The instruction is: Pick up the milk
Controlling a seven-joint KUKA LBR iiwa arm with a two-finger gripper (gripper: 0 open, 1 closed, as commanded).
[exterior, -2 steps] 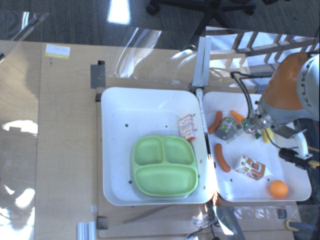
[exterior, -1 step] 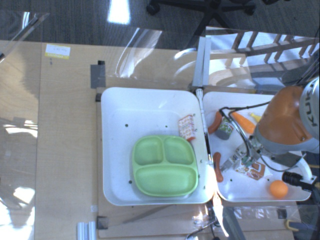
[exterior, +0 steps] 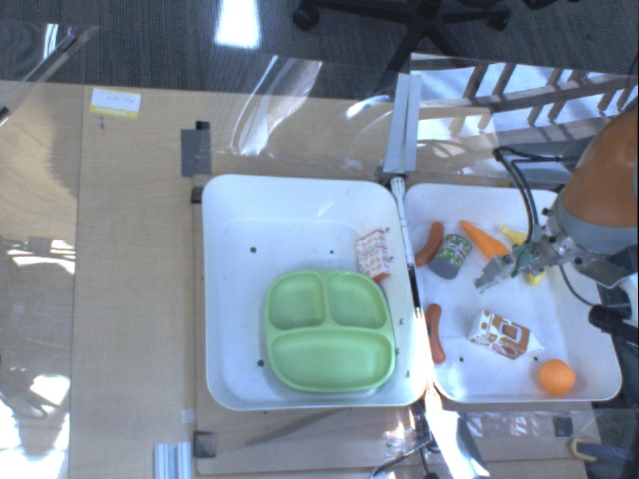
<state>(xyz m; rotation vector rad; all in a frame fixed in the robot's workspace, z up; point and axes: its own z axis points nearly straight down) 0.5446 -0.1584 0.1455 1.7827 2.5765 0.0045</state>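
A small white carton with red print (exterior: 374, 254), which looks like the milk, lies in the left bin (exterior: 230, 267) near its right wall, just above the green plate. A second white carton with brown print (exterior: 499, 335) lies in the right bin (exterior: 589, 392). My gripper (exterior: 502, 270) hangs over the upper middle of the right bin, below the carrot and above the brown-print carton. It is well to the right of the red-print carton, and I see nothing held in it.
A green divided plate (exterior: 327, 330) fills the lower part of the left bin. The right bin also holds two red sausages (exterior: 429, 244) (exterior: 435, 333), a dark can (exterior: 451, 254), a carrot (exterior: 483, 239), a yellow piece (exterior: 513, 236) and an orange (exterior: 556, 377).
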